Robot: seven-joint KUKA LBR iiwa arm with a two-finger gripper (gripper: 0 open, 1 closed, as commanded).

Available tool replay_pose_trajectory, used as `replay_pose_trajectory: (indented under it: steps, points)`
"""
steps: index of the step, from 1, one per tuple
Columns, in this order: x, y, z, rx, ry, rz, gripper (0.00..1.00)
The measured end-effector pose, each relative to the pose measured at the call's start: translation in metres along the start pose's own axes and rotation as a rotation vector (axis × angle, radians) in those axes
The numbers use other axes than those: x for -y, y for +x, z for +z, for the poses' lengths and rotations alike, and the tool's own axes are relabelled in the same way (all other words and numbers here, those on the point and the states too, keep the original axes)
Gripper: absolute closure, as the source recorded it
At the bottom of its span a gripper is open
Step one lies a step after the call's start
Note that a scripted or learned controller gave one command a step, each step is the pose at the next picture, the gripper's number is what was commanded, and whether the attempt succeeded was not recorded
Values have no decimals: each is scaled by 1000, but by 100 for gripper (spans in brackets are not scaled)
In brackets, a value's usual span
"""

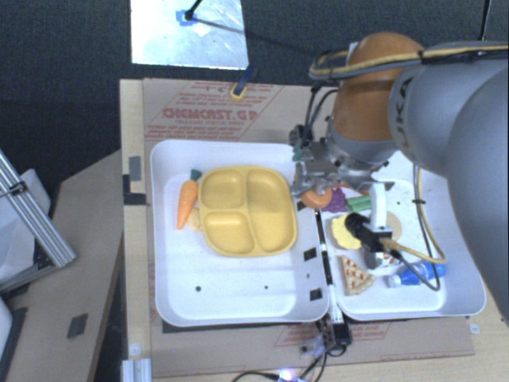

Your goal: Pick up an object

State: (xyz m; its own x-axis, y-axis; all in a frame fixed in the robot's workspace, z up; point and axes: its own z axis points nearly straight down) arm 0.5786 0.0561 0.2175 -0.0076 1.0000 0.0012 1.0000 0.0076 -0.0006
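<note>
While a carrot (186, 203) lies beside the yellow tray (243, 212) in the left bin (238, 305), the gripper (312, 183) hangs over the bins' divider; just below sits a round orange piece (316, 199); its grip cannot be told.

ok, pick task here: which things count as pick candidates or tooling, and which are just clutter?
Job:
gripper
orange piece under it
purple piece
carrot
yellow tray
waffle
two white bins

Lying about:
cardboard sheet
foil square
metal frame
</note>
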Motion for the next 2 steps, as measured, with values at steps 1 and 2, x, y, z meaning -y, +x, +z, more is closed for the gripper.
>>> replay_pose_trajectory:
  steps: [1,2]
  points:
    - [10,13,0,1,0,2,100]
    - [7,11,-16,0,-2,3,100]
